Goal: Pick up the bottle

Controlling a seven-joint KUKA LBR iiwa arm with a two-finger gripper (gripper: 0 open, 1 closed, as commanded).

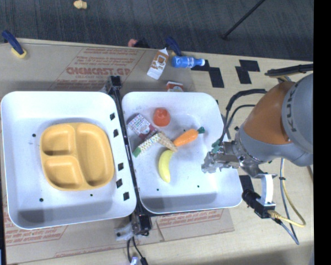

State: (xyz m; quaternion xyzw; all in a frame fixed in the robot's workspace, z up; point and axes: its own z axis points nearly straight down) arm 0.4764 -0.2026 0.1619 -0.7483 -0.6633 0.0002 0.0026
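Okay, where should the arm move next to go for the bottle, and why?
Probably away from the right bin, toward the top of the view: the blue bottle lies on the bench beyond the bin's far rim, while the gripper sits low inside the bin.

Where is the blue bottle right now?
The blue bottle lies on its side on the bench, outside and behind the right bin, near a small carton.
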